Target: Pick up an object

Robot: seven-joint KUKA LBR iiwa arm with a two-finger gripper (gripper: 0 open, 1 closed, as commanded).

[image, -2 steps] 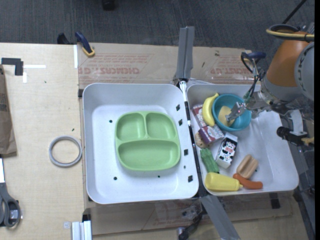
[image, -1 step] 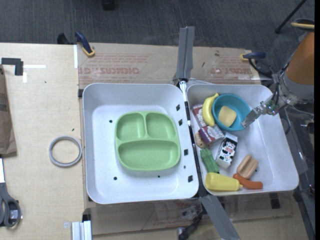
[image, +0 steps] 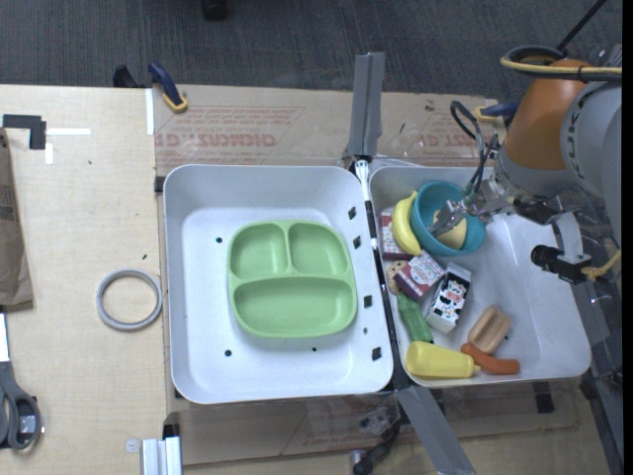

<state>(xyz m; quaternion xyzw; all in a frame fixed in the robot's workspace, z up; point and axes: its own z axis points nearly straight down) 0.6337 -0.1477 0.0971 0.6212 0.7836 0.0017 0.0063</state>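
The right bin holds a pile of toys along its left side. A blue bowl with a pale yellow piece at its rim lies at the top of the pile, beside a yellow cup. Below them are a purple-and-white packet, a small cow-print carton, a green piece, a yellow toy, a tan bun and an orange sausage. My gripper hangs at the bowl's right rim, reaching in from the right. Whether it touches the bowl is unclear.
The left bin carries a green divided plate. On the bench to the left lie a grey ring, a brown bag and scissors. A blue clamp and a grey post stand behind the bins.
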